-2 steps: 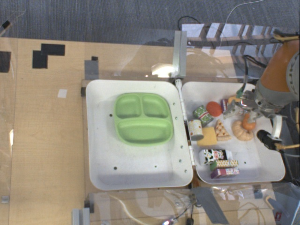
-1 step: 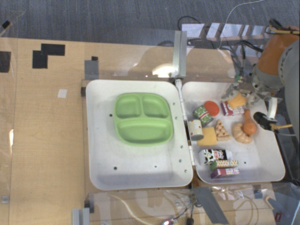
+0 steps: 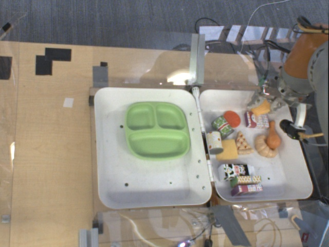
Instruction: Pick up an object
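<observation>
my gripper (image 3: 264, 98) sits at about 1 o'clock in the right bin (image 3: 303, 187), fingers spread apart and pointing down, with a yellow wedge (image 3: 262, 107) right under and between the tips; i can't tell if the tips actually touch it, so i'm not calling it held. grey arm with orange band (image 3: 300, 53) comes in from 2 o'clock

just beside the wedge at 6 o'clock is a small red and white carton (image 3: 255, 120). at 9 o'clock from that, a red tomato-like ball (image 3: 233, 118), touching a green can (image 3: 222, 126). at 4 o'clock from the gripper, a drumstick (image 3: 273, 137) lying over a croissant (image 3: 265, 148). pizza slice (image 3: 242, 143) near bin centre, cheese block (image 3: 228, 150) beside it, grey-white cylinder (image 3: 214, 142) against the bin's 9 o'clock wall. at 6 o'clock, a cow-print carton (image 3: 235, 171) and a purple box (image 3: 247, 189), close together

left bin (image 3: 110, 189) has a green divided tray (image 3: 157, 129) around its centre, well apart from everything else
</observation>
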